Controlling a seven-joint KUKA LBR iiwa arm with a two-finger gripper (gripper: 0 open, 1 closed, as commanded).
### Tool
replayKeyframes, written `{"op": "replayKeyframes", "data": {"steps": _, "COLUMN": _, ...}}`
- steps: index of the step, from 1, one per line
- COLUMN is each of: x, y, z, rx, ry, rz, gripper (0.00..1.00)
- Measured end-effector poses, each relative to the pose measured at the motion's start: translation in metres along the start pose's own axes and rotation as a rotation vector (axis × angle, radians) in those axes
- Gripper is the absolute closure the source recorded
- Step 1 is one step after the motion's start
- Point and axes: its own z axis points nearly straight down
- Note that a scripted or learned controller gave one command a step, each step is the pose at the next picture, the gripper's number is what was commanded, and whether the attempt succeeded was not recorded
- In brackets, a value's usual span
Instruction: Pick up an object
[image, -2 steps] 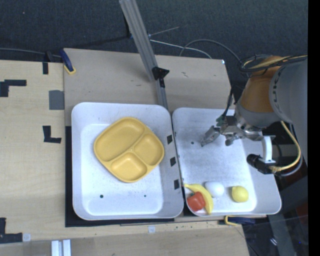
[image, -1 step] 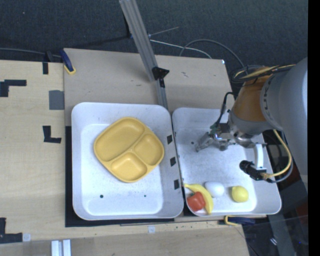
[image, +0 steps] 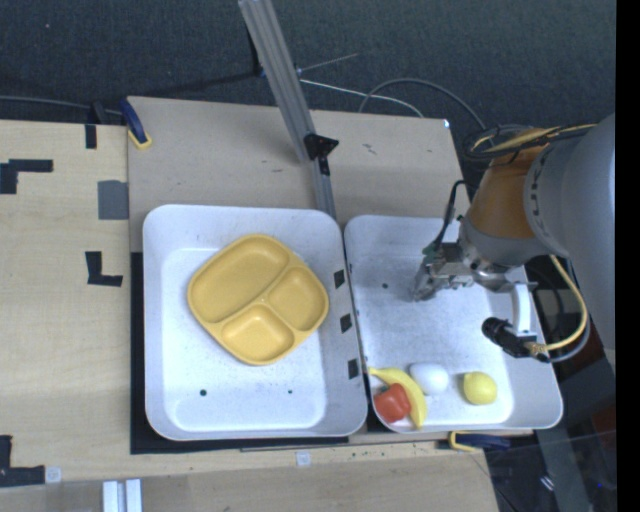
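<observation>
Banana (image: 404, 385) (apparently lying diagonally) sits near-edge; fingers (image: 428, 281) hover upbin, aperture unclear.

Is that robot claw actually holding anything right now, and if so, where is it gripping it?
Nothing is held. The gripper hangs over a bare patch of the right bin, away from the toy food along its near edge.

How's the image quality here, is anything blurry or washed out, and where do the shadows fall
Camera view: soft and a little grainy overall; the white bins look bright but keep their speckle; the yellow plate casts only a thin shadow; the gripper is dim and low in contrast, so its jaws are hard to read; the arm's edge blurs at right.
</observation>
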Motion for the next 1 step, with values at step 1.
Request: {"op": "replayKeyframes", "data": {"steps": 1, "x": 0.0035, "y": -0.0025, "z": -0.0429, "rx": -0.004, "ry": 0.001, "rz": 0.002, "gripper": 1.0}}
